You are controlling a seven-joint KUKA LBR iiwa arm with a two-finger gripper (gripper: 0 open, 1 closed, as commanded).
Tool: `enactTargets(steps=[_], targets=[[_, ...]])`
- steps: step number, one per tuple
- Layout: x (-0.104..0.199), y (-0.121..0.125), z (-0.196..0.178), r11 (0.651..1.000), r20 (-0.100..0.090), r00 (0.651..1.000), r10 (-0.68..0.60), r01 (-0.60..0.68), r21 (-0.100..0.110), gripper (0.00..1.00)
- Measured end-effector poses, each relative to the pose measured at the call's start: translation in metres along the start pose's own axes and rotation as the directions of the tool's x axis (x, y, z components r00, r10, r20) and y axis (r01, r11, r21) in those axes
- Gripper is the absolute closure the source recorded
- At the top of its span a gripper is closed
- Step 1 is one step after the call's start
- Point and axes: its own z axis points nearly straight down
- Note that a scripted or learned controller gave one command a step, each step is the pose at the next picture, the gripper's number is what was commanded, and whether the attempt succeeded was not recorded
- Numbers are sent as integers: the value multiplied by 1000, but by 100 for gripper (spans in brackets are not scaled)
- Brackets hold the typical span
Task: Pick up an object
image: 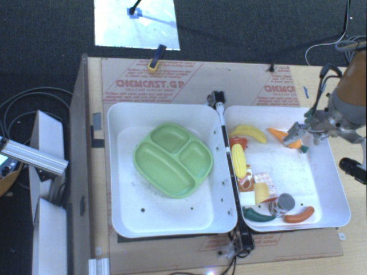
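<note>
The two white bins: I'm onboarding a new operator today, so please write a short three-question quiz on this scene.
1. True or false: the green three-compartment plastic plate lies in the left white bin.
2. Which item lies closest to the gripper? A) yellow toy banana B) orange toy carrot C) red-orange toy sausage
3. Fill in: the yellow toy corn cob lies in the right white bin, along its ____ wall.

Key: 1 true; 2 B; 3 left.
</note>
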Motion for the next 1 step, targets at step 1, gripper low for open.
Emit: enactTargets(steps=[1], targets=[[-21,-11,104,1000,-2,1000,10,-10,14,0]])
